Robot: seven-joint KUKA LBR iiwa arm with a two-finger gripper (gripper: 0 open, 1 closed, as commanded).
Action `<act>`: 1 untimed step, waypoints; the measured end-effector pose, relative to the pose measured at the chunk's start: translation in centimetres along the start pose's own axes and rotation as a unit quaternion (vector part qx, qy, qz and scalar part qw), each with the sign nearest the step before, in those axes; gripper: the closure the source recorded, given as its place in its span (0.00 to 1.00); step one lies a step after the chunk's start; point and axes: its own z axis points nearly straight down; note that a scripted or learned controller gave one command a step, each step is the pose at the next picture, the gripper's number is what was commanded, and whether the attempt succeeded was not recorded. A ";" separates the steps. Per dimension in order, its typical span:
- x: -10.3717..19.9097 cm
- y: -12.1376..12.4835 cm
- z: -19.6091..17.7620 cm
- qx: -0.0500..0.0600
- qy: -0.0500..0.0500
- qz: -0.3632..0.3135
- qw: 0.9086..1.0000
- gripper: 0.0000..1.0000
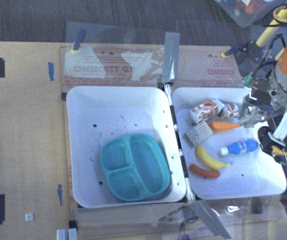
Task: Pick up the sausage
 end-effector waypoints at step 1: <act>-2.1 0.4 2.1 0.000 0.000 0.002 1.000 1.00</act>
